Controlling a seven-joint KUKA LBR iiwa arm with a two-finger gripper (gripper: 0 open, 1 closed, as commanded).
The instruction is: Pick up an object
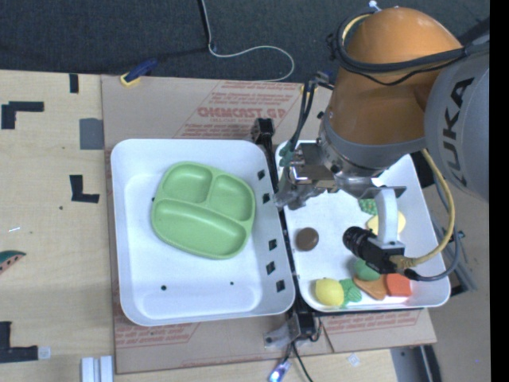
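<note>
My gripper (293, 188) hangs over the upper left part of the right bin (334, 217), close to the wall shared with the left bin. Below it on the bin floor lies a small brown round piece (307, 239), apart from the gripper. A yellow lemon-like fruit (328, 292), an orange piece (369, 287) and a red-orange block (398, 286) sit along the near edge of the right bin. A green item (367, 206) and a yellow one (397, 223) are partly hidden by the arm's hardware. Nothing shows in the gripper's grasp.
A green divided plate (203, 208) lies in the left bin (131, 173). The arm's large orange and grey body (390, 78) covers the far right part of the right bin. A black cylinder with cable (364, 246) hangs off the wrist above the toys.
</note>
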